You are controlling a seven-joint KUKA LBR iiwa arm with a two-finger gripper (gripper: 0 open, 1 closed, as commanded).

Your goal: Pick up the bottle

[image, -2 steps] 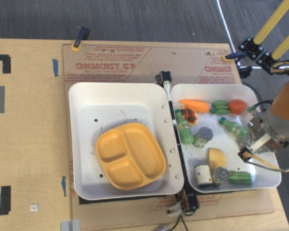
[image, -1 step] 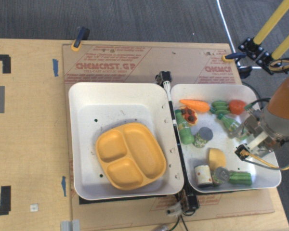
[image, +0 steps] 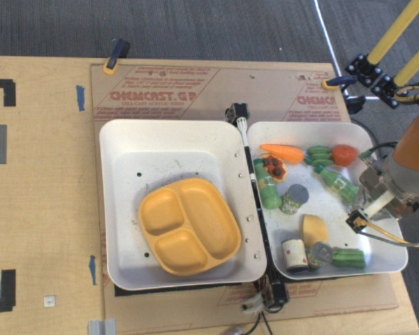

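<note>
A small green bottle (image: 338, 182) lies tilted in the right part of the right bin (image: 387, 255), just below a red tomato (image: 344, 154). A second green, bottle-like item (image: 267, 190) lies by the bin's left wall. My gripper (image: 366, 199) hangs over the bin's right side, just right of and slightly below the small green bottle. Nothing shows in its grasp. The grey wrist with its orange band (image: 412, 152) rises above it at the view's right edge.
The right bin also holds a carrot (image: 283, 152), a green vegetable (image: 320, 155), a small can (image: 294, 197), a yellow wedge (image: 313, 227), a white can (image: 293, 253) and a green cucumber (image: 348, 258). A yellow divided plate (image: 188, 225) lies in the left bin (image: 126, 152).
</note>
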